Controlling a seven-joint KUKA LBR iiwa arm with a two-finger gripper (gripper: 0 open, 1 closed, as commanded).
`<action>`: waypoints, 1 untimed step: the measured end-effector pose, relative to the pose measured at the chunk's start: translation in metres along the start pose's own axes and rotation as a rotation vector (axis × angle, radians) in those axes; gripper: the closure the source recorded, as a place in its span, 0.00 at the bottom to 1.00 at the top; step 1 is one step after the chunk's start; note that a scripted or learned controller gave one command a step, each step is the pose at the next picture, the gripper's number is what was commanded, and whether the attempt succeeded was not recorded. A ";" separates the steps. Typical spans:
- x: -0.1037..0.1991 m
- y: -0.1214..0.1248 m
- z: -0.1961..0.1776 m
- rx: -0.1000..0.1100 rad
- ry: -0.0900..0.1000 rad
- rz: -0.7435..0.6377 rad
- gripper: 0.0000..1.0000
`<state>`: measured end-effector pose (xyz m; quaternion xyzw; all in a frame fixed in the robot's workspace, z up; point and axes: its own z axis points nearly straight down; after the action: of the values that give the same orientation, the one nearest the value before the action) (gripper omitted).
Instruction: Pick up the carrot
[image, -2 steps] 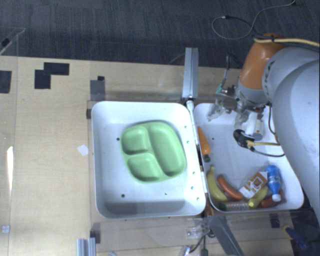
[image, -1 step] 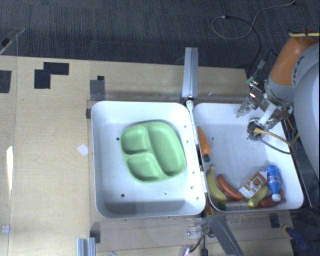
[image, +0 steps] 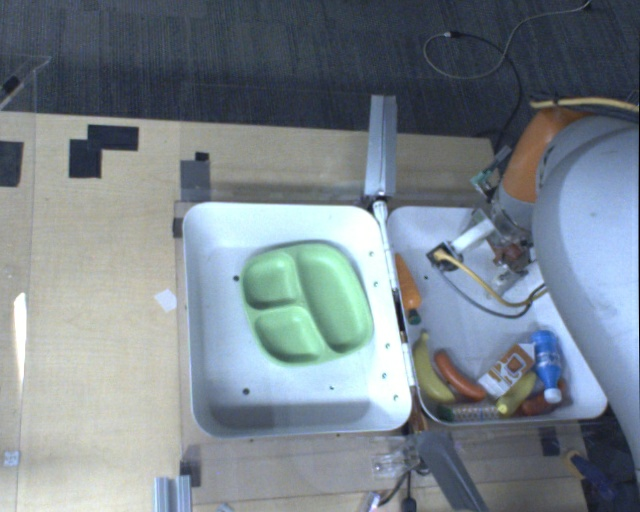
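Carrot (image: 406, 284) lies along the left wall of the right bin (image: 590, 400), tight against the divider between the two bins, long axis running up-down in view, orange body with a darker tip at the near end. Nothing touching it. My gripper (image: 505, 255) sits right of the carrot, well apart from it, over the upper middle of the same bin, below the orange band on my wrist. Can't tell how far my jaws are spread, wrist hardware and a yellow cable (image: 475, 275) clutter that spot; nothing seen between them. Near side of the carrot: banana (image: 430, 368), a red sausage-like item (image: 458, 376), a blue bottle (image: 546, 360), all clustered at the bin's near edge. Left of the carrot, past the divider, left bin (image: 215, 400) holds a green divided plate (image: 303, 302).

Step judged: approach, grasp not begun. Next: shift left toward the carrot, align jaws across its width, descend. Wall crowding is the risk.
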<state>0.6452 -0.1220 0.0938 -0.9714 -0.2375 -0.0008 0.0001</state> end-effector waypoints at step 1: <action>0.002 -0.001 -0.012 -0.002 0.002 -0.011 1.00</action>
<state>0.6468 -0.1201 0.1054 -0.9700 -0.2429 -0.0018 -0.0006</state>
